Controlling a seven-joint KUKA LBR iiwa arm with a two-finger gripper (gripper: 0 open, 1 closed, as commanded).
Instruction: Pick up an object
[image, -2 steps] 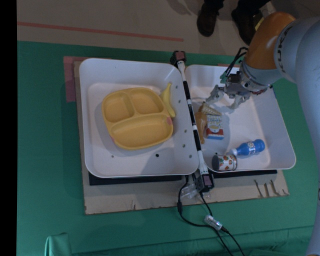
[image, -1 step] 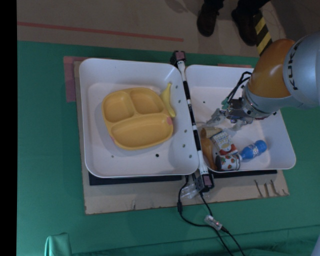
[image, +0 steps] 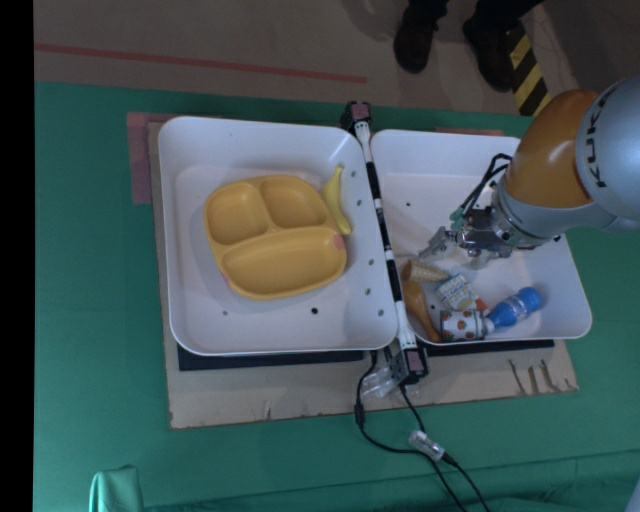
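Hovering in the right bin (image: 560, 290), the gripper (image: 452, 240) holds nothing; its opening is unclear. Crowded cone (image: 425, 270), carton (image: 455, 291) and bottle (image: 490, 317) risk a glancing miss.

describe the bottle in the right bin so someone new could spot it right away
Start at the right bin, the one under the grey and orange arm. Among the small items clustered at its near edge, the bottle lies on its side, furthest right. Its blue cap and clear blue body set it apart from the orange and yellow pieces beside it.
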